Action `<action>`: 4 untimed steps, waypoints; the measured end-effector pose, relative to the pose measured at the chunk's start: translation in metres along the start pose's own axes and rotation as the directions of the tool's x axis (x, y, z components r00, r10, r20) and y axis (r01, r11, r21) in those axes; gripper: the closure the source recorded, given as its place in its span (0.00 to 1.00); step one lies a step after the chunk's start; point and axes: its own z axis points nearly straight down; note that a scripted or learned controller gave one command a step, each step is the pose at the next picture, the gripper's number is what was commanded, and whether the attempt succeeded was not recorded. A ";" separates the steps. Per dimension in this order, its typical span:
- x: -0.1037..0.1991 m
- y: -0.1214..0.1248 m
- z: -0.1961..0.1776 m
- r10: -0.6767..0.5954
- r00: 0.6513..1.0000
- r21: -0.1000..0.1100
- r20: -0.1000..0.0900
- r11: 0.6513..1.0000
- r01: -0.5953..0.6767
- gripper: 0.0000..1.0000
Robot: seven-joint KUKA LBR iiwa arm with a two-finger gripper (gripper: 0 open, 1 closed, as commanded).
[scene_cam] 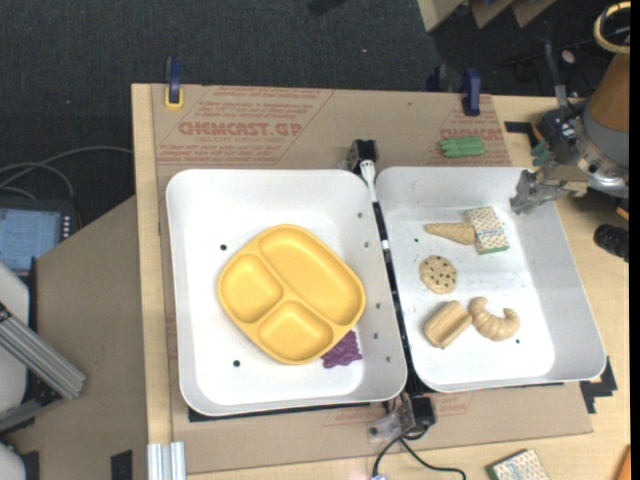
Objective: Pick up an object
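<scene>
Cardboard-brown surface point(250, 128), printed with red lettering, carries two shallow white bins side by side, touching along their inner edges.

Left bin point(200, 208): holds a yellow divided plate point(290, 293) with three compartments, lying flat near the bin's middle and turned at a slant. A small purple grape cluster point(342, 350) touches the plate's lower right edge, partly tucked under it.

Right bin point(560, 278): five small food items, loosely grouped in the middle.
- croissant point(495, 319), tan, curved, toward the near side; just beside it on the left, a bread roll point(445, 323), tan, lying at a slant. The two look to be touching or nearly so.
- ice-cream cone point(451, 232), pale tan, lying on its side, tip pointing left.
- patterned block point(487, 229), green-and-white checks, touching the cone's wide end.
- chocolate-chip cookie point(437, 273), round, flat, between the cone and the roll, apart from both.

Arm point(605, 108) enters from the right, at the far right corner of the right bin. Gripper point(527, 196) hangs over the bin's far right rim, well apart from every item; nothing between its fingers. Jaws: cannot tell whether open or closed, too small and blurred.

Green clip-like piece point(462, 148) lies on the surface beyond the right bin. Blue clamps point(174, 80) at the far edge.
</scene>
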 end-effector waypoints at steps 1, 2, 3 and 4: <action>0.035 0.022 0.100 -0.006 1.000 -0.003 0.001 1.000 0.006 1.00; 0.018 0.002 0.012 -0.002 1.000 -0.005 0.002 1.000 0.002 1.00; 0.017 0.015 0.071 -0.005 1.000 0.009 -0.003 1.000 0.005 1.00; 0.008 0.001 0.066 -0.002 1.000 0.007 -0.003 1.000 0.002 1.00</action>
